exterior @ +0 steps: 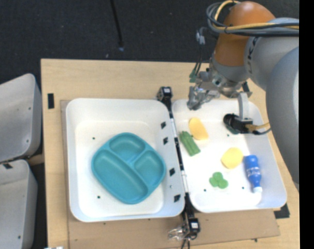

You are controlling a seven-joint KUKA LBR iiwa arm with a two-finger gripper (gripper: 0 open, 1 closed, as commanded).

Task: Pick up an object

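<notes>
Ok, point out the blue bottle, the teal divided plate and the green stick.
blue bottle (pixel 252 170): camera view, middle of its body.
teal divided plate (pixel 128 166): camera view, ridge between its compartments.
green stick (pixel 189 143): camera view, middle of its length.

Two white bins (pixel 74 139); one teal tray (pixel 127 167); five small objects (right bin).

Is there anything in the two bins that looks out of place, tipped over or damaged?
Nothing stands out. The blue divided tray lies flat in the left bin. In the right bin, the blue bottle lies on its side; the yellow pieces and green pieces lie loose and apart.
</notes>
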